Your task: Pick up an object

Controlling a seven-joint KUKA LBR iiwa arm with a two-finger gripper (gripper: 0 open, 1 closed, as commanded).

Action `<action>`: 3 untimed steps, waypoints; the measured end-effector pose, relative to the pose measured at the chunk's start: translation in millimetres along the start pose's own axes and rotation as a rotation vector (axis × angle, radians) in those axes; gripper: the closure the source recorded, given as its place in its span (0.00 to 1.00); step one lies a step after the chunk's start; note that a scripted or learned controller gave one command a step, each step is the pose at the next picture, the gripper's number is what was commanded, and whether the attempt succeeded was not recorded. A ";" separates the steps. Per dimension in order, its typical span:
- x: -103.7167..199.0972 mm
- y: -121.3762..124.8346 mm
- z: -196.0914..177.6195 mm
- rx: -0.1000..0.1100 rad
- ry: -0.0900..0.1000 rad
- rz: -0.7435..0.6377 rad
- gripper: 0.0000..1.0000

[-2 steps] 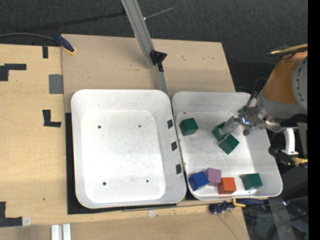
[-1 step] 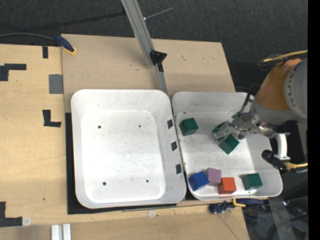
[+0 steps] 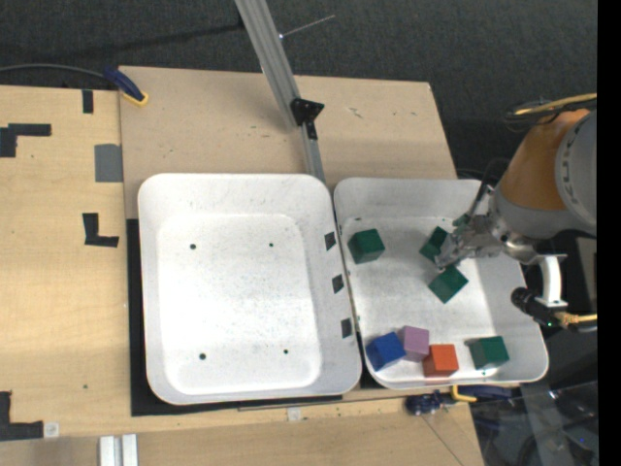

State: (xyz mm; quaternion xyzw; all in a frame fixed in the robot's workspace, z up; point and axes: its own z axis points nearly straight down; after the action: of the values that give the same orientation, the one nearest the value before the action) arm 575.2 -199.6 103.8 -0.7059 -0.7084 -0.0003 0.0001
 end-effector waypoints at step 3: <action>7.0 -2.8 -152.5 -0.005 -0.003 0.001 1.00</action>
State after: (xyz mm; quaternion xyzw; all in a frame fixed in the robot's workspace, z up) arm 572.3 -192.7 256.3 -0.7064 -0.7078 -0.0011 -0.0025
